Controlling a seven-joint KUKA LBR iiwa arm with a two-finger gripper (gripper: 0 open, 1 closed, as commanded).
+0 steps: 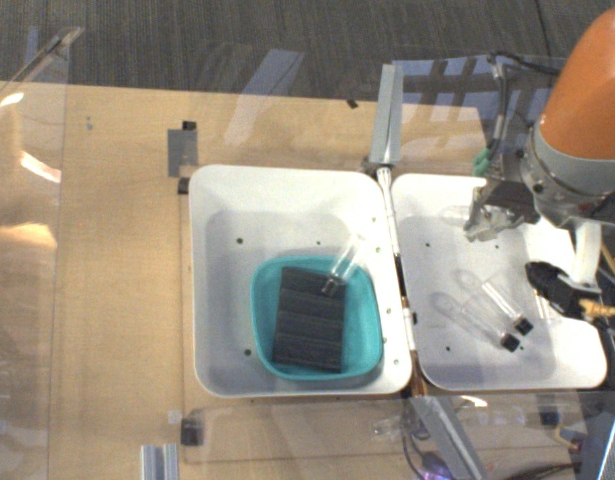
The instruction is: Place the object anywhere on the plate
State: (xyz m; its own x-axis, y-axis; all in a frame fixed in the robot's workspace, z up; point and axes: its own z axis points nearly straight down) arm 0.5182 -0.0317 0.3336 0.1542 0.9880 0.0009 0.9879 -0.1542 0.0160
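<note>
1. Camera view puts my gripper (484, 226) over the upper part of the right bin (587, 373); I can't tell its grip state from here.
2. Two clear tubes lie in that bin, one (503, 308) with its black cap pointing lower right.
3. I see another clear tube (340, 265) in the left bin (212, 298), leaning on the dark block (309, 318) inside the teal plate (365, 313), long axis diagonal, cap lower left.
</note>
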